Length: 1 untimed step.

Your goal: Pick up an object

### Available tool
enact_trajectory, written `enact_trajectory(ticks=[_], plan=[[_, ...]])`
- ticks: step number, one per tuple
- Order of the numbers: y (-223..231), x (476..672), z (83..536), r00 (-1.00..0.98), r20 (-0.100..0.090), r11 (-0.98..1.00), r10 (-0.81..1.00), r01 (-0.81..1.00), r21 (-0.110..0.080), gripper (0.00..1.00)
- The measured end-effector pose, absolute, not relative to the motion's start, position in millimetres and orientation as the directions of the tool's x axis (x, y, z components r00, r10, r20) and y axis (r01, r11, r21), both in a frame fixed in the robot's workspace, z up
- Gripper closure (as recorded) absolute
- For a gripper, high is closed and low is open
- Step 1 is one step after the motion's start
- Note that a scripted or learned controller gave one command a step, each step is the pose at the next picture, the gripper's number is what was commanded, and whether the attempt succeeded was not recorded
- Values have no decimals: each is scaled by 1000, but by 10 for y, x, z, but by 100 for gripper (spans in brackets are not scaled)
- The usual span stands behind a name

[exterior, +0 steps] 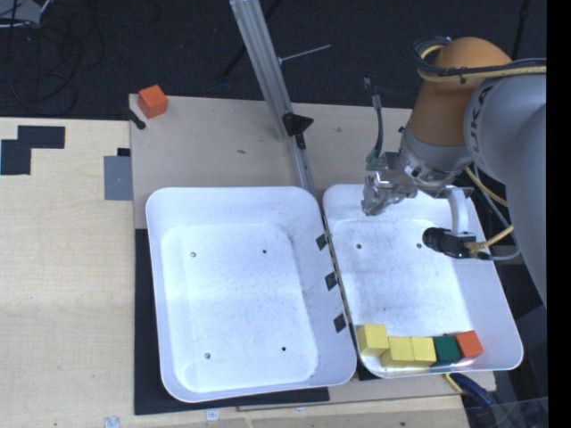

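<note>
Two white bins [234, 205] speckled with dark dots sit on a tan surface [205, 141], the right one holding yellow blocks [401, 348], a green block [446, 349] and an orange-red block [468, 343].

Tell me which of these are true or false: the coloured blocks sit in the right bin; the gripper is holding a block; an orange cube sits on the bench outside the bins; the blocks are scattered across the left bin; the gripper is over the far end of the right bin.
1. The small coloured blocks lie in the right shallow white bin. True.
2. The two-finger gripper holds a block. False: the blocks lie in a row at the bin's near edge, far from it.
3. A small orange cube sits on the bench outside the bins. True.
4. The blocks are scattered across the left shallow white bin. False: they sit together in the right bin.
5. The gripper is over the right bin's far end. True.
</note>
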State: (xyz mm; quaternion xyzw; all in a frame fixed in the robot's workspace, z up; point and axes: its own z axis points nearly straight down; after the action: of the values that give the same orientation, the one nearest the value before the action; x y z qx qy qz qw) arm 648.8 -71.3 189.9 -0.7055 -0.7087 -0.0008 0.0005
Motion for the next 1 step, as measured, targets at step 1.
enact_trajectory(ticks=[1], plan=[[-725, 6470, 1902, -4, 0, 4, 1000, 1000, -3, 0]])
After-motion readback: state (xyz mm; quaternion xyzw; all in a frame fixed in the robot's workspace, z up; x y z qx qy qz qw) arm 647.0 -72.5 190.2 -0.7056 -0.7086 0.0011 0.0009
